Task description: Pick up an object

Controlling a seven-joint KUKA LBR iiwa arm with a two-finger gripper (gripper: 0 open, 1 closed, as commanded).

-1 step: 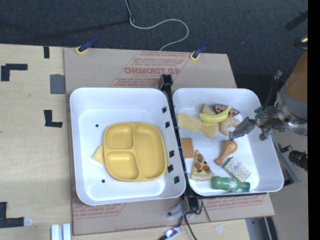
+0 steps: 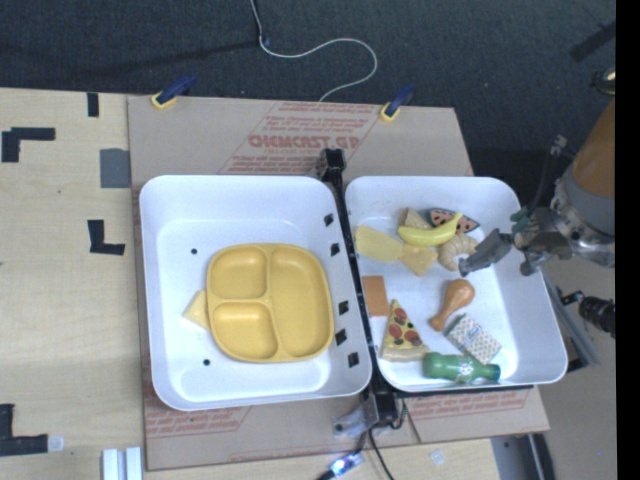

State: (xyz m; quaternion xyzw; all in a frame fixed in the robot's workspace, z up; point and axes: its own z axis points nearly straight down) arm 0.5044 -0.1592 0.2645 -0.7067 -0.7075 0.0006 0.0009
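The right bin [image 2: 520,308] holds several toy foods. Among them are a banana [image 2: 430,233], pale yellow wedges [image 2: 375,243], a chicken drumstick [image 2: 455,300], a pizza slice [image 2: 402,331], an orange block [image 2: 375,295], a green bottle [image 2: 460,369] and a patterned packet [image 2: 474,339]. My gripper [image 2: 507,255] hangs over the bin's right side, just right of the banana and above the drumstick. It is open, and between its fingers I see only the white bin floor. One grey fingertip [image 2: 483,253] points toward a beige piece [image 2: 460,249] beside the banana.
The left bin [image 2: 165,228] holds a yellow divided plate [image 2: 270,301] with a yellow wedge [image 2: 194,310] poking out at its left edge. A black divider [image 2: 350,258] separates the bins. Both rest on a cardboard sheet [image 2: 290,138]. A white cable [image 2: 320,53] loops behind.
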